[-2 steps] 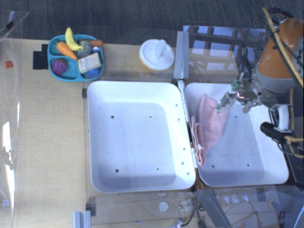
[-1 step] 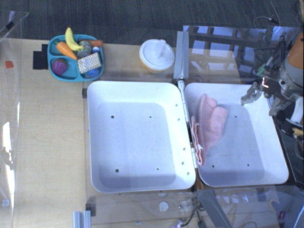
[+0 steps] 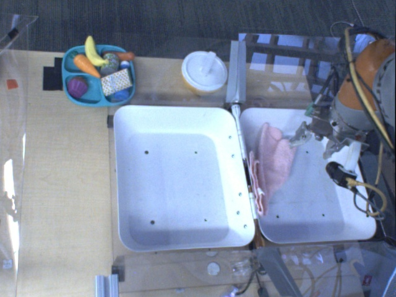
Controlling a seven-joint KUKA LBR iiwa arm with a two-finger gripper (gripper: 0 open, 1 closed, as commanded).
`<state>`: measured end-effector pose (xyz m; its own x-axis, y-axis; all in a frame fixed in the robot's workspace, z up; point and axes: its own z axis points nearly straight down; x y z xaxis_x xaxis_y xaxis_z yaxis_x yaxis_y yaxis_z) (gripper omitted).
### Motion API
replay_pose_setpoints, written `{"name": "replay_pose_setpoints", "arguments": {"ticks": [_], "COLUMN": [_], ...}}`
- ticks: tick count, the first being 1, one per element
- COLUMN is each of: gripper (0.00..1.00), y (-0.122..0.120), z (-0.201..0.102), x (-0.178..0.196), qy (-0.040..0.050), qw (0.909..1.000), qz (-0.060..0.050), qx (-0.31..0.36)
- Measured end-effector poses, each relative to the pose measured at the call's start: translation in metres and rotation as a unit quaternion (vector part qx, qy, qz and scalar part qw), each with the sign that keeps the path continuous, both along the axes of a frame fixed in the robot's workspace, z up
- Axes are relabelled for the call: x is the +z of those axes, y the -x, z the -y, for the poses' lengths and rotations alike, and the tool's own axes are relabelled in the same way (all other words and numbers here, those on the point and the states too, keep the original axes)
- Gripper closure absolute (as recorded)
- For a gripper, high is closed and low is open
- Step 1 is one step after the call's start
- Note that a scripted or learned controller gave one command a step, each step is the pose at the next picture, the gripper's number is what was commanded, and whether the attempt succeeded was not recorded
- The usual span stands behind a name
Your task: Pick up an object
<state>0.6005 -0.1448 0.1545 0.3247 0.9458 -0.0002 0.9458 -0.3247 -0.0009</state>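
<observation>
A pink cloth (image 3: 272, 163) lay crumpled along the left wall of the right bin (image 3: 322, 224), reaching from near its far edge toward the middle, one hem draped against the wall. The pincer (image 3: 307, 132) hovered just beside the cloth's upper right side, above the bin's far half; whether it was clenched or released could not be told. The cloth looked light, soft and limp, likely to sag and slip. The bunched ridge near its top seemed the best place to pinch. The left bin (image 3: 179, 119) sat alongside.
</observation>
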Motion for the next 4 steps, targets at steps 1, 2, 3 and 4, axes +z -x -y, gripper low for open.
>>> {"name": "replay_pose_setpoints", "arguments": {"ticks": [1, 2, 3, 4], "gripper": [0.0, 0.0, 0.0, 0.0], "y": [-0.013, -0.013, -0.049, -0.07], "z": [-0.019, -0.019, -0.056, -0.022], "x": [-0.064, -0.064, -0.065, -0.026], "qy": [0.0011, 0.0011, 0.0019, 0.0016], "qw": [0.9746, 0.9745, 0.9481, 0.9613], "qz": [0.005, 0.005, 0.006, 0.004], "qx": [0.224, 0.224, 0.318, 0.276]}}
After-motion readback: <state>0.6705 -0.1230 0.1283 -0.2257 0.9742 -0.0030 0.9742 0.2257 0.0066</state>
